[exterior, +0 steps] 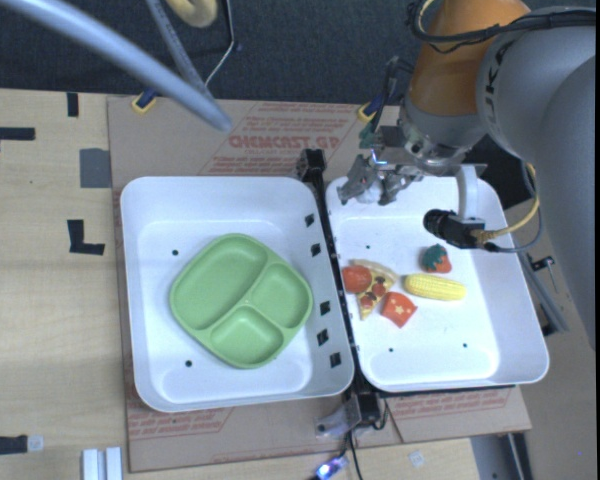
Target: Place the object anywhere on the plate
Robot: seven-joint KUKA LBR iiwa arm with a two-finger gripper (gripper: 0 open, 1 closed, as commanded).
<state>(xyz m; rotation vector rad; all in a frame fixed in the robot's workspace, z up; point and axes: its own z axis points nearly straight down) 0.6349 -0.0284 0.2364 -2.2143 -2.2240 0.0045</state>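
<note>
A green divided plate [241, 299] lies in the left white bin [145, 218]. In the right bin [500, 348] lie several toy foods: a tomato [356, 278], a pizza slice [374, 285], a red pepper piece [399, 309], a yellow corn cob [435, 288] and a strawberry [437, 259]. My gripper [372, 188] hangs over the back left part of the right bin, above and apart from the foods. Nothing shows between its fingers.
A black divider [325, 258] runs between the two bins. A grey pole [110, 38] crosses the upper left, above the bench. Cardboard [270, 138] lies under the bins. A black cable part [450, 228] sticks out beside the wrist over the right bin.
</note>
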